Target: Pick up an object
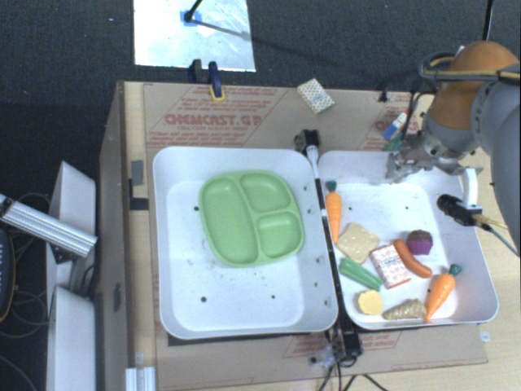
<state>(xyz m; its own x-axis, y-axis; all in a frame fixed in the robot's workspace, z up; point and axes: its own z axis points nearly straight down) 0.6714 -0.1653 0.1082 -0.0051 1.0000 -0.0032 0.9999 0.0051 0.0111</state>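
The gripper (404, 166) hangs over the back edge of the right bin (480, 287), near its far corner; whether it is wide or narrow cannot be told, and nothing shows in it. The toy food lies well apart from it, toward the bin's front: a carrot (333, 211) by the left wall, a cracker (358, 241), a sausage (412, 258), a purple piece (420, 240). A green tray (251, 218) sits in the left bin (183, 300)
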